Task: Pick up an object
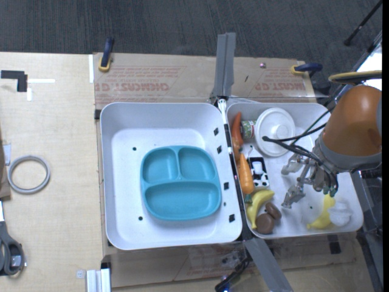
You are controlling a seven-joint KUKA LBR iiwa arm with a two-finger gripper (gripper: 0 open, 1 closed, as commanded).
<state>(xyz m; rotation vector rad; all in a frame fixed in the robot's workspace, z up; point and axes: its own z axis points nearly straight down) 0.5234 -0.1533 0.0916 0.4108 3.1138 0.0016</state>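
On my feed, far out at nine o'clock, a roll of tape (28, 174) lies on the bench, and a pair of scissors (10, 255) at about eight o'clock is cut off by the frame edge. Next comes the left bin (115, 123), which carries a blue divided plate (180, 182) just below the middle. Across the divider, the right bin (304, 105) has its objects crowded along its left wall: an orange carrot (245, 173) with a small can (247, 128) at its twelve o'clock, a black-and-white item (259, 171) I cannot identify, a banana (260, 198) and a brown round object (265, 222) touching at six o'clock. A white bowl (275, 128) sits at the bin's twelve o'clock. The gripper (296, 193) hangs over bare bin floor with its metal fingers spread apart, pinching nothing. At its four o'clock, a yellow piece (322, 218) and a pale, crumpled thing (341, 214) are partly hidden under the arm (355, 129).
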